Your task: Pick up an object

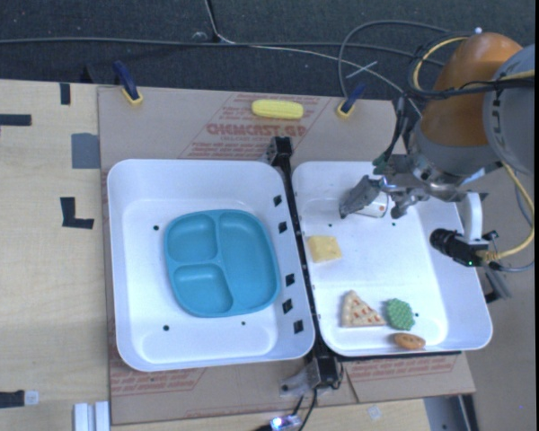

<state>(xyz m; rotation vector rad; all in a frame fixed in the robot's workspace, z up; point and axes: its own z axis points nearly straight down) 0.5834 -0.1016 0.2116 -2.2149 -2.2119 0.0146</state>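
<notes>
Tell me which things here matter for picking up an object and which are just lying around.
In play: gripper, yellow square piece, pizza slice, green piece, orange piece, right bin.

Just lying about: blue divided tray, left bin, yellow piece on the cardboard.

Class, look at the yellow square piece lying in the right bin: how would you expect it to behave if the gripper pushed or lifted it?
The yellow square piece lies flat, so it should slide, not roll. It looks thin and probably light. Its low profile may make a grasp from above difficult.
</notes>
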